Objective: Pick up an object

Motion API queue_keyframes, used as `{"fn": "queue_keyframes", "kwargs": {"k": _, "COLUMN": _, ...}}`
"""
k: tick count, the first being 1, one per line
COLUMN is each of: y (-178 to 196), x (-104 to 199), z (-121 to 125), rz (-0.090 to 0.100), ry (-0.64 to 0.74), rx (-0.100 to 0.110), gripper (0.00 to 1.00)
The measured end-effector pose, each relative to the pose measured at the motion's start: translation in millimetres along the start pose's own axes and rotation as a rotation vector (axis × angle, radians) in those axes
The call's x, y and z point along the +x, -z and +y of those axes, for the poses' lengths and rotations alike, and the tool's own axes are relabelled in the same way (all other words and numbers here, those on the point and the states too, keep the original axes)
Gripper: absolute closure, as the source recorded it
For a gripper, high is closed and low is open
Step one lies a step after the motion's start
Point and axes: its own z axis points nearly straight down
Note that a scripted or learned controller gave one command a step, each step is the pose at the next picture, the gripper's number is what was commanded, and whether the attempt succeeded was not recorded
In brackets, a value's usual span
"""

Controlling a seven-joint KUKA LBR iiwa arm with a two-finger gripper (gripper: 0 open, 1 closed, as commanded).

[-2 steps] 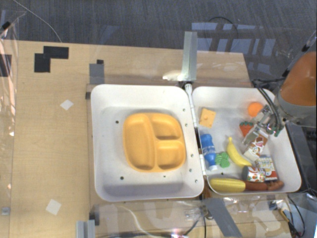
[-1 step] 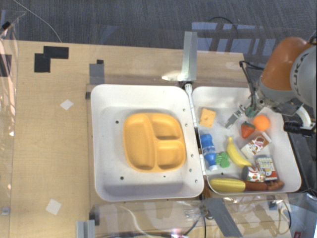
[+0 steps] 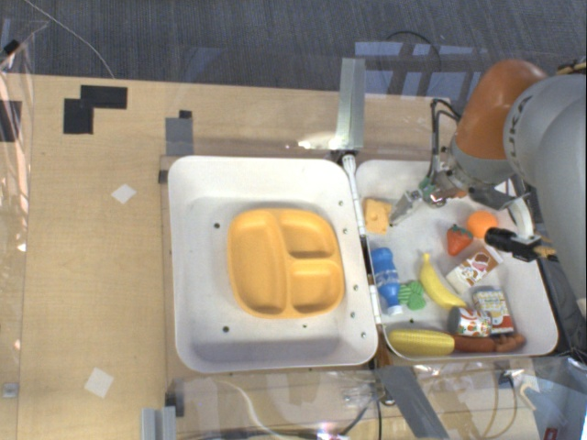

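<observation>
While two bins (image 3: pixel 183 273) sit, one yellow tray (image 3: pixel 282 262) rests inside.

The grey arm (image 3: pixel 541 126) reaches in from the right, wrist angled down-left.

Gripper (image 3: pixel 410 203) low over right bin (image 3: pixel 541 333), near cheese wedge (image 3: pixel 376 215). Banana (image 3: pixel 438 283), blue bottle (image 3: pixel 384 276), corn (image 3: pixel 421 341) alongside. Yellow tray (image 3: pixel 284 261) in left bin (image 3: pixel 197 273).

Pale wooden bench (image 3: pixel 92 273) against dark grey carpet floor (image 3: pixel 229 26).
</observation>
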Motion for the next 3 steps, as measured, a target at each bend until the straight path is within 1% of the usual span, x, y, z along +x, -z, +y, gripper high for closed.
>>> {"fn": "queue_keyframes", "kwargs": {"k": 1, "y": 20, "x": 48, "z": -45, "rz": 0.0, "ry": 0.2, "rx": 0.001, "gripper": 0.0}}
{"fn": "queue_keyframes", "kwargs": {"k": 2, "y": 12, "x": 0, "z": 15, "rz": -0.001, "ry": 0.045, "rx": 0.0, "gripper": 0.0}}
{"fn": "queue_keyframes", "kwargs": {"k": 3, "y": 26, "x": 22, "z": -26, "rz": 0.0, "ry": 0.093, "rx": 0.0, "gripper": 0.0}}
